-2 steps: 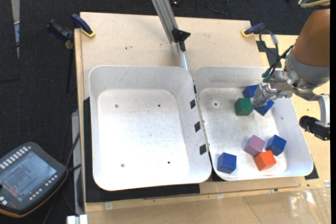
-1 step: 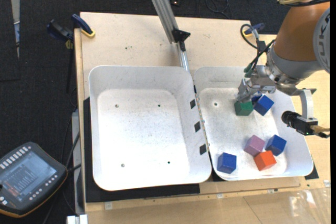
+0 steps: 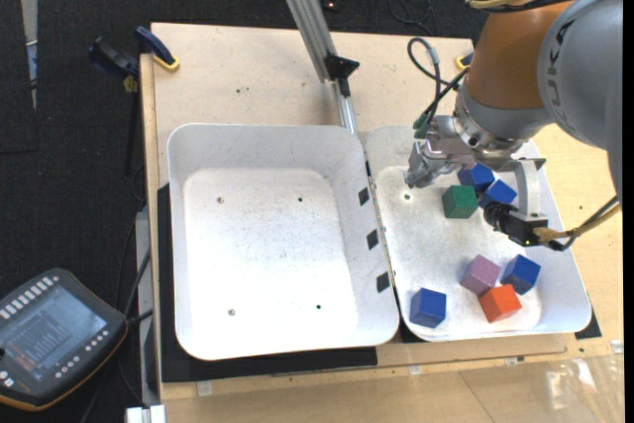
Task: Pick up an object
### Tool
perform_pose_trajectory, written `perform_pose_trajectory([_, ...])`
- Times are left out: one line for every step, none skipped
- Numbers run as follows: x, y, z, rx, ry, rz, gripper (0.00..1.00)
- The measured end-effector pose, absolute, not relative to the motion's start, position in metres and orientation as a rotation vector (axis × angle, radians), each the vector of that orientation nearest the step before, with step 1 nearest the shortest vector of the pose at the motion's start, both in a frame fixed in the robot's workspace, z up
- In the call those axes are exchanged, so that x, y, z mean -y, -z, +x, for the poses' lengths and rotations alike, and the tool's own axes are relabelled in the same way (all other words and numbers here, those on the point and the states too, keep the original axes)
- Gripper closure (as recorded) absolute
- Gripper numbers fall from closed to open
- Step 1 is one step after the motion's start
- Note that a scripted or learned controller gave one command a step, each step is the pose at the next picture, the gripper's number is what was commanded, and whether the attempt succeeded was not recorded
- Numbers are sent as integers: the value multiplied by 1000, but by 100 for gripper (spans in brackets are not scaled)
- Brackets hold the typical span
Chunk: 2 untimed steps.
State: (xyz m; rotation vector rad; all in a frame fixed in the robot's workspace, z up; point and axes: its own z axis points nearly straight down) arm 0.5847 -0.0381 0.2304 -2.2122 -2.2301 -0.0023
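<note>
Over the right bin point(image 3: 567, 310), upper part: gripper point(image 3: 428, 165) hangs low above the white floor, arm reaching in from the right with the orange band above the wrist. Whether it is open or closed cannot be told from this angle; nothing visibly held. Green cube point(image 3: 459, 202) sits just beside the gripper, on its lower right. Two blue cubes lie under the wrist, one point(image 3: 480, 177) partly hidden and one point(image 3: 501, 192) just right of the green cube. Lower part of the same bin: blue cube point(image 3: 428, 306) near the left wall, purple cube point(image 3: 481, 272), orange cube point(image 3: 500, 302) touching the purple one (corner contact, as far as visible), another blue cube point(image 3: 521, 272) just right of the purple. Left bin point(image 3: 188, 154) adjoins. Teach pendant point(image 3: 45, 337) lies at lower left, off the bench.
</note>
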Motion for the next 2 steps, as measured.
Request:
perform_pose_trajectory([-5,-238,604,2231,5,-2214,100])
perform_pose_trajectory([-52,-246,619,2230,6,-2215,100])
